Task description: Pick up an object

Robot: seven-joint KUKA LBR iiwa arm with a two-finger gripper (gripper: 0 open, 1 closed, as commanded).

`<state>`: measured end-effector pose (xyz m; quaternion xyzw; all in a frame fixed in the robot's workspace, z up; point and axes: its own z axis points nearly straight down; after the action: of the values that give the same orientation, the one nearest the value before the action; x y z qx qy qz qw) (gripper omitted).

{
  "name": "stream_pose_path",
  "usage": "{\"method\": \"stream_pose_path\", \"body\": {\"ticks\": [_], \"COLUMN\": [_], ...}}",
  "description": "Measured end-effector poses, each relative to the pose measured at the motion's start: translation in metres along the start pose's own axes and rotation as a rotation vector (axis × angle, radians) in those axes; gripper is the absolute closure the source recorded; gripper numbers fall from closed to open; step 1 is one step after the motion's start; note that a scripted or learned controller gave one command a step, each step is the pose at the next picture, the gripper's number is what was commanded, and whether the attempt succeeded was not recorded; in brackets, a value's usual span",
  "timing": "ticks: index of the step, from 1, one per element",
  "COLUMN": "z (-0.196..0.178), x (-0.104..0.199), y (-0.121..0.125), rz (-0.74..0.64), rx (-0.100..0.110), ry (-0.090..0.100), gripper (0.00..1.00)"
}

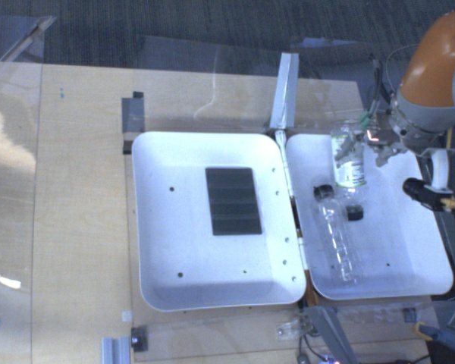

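Wooden bench (76, 226) bearing two white bins (159, 279), side by side.

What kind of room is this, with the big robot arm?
Probably a robot test lab: a robot arm reaches over two white bins on a wooden bench, with clear plastic bottles to grab.
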<state>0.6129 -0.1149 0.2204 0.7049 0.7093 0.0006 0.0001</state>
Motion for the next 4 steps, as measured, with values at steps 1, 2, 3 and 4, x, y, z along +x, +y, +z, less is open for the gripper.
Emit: {"method": "stream_pose_path", "body": {"ticks": [1,2,3,4], "z": [0.098,0.086,0.133,0.120], "x": [-0.028,-0.027,-0.034,-0.033], "y": [0.021,0.013,0.023,0.025], "rz": [0.090,0.313,-0.032,-0.035], "rx": [-0.005,-0.003,-0.007,-0.013], "ry": [-0.001,-0.001,-0.001,-0.002], "gripper": [0.00,0.00,0.00,1.00]}}
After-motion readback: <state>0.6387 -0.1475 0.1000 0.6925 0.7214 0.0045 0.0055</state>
